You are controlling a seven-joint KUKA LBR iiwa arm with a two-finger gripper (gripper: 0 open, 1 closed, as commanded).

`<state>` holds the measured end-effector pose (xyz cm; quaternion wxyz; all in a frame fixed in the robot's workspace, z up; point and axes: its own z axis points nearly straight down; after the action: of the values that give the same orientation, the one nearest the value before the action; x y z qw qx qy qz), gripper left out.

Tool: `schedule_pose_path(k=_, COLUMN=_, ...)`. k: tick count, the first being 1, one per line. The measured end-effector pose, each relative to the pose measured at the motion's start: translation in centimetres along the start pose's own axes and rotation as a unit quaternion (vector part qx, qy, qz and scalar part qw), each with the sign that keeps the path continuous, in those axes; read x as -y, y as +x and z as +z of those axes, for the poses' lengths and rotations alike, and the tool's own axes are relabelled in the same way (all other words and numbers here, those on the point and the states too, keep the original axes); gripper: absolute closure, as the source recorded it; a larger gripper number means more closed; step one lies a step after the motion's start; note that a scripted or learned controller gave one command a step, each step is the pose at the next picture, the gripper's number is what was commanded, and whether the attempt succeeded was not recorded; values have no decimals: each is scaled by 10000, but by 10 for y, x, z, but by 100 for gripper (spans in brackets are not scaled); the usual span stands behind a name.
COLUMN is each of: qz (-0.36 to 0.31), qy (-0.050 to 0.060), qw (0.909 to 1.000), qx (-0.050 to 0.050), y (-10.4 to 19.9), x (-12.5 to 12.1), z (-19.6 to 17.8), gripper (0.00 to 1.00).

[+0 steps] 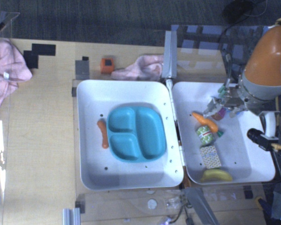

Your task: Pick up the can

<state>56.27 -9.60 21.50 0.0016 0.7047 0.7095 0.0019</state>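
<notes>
My gripper [218, 108] hangs over the upper part of the right bin [253, 170], but whether it is open or closed I cannot tell. The can [205, 135] lies in the middle of that bin, apart from my gripper, just below a carrot [204, 121] and above a patterned box [210, 156]; a banana [216, 175] lies near the front wall

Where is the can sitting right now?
The can lies in the right bin, just below the orange carrot and above the patterned packet, with the end effector up-right of it.
</notes>
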Motion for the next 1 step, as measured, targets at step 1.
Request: schedule_pose_path(k=1, qz=-22, qy=-35, qw=10000, qx=0, y=1, x=-2, z=-12, gripper=100)
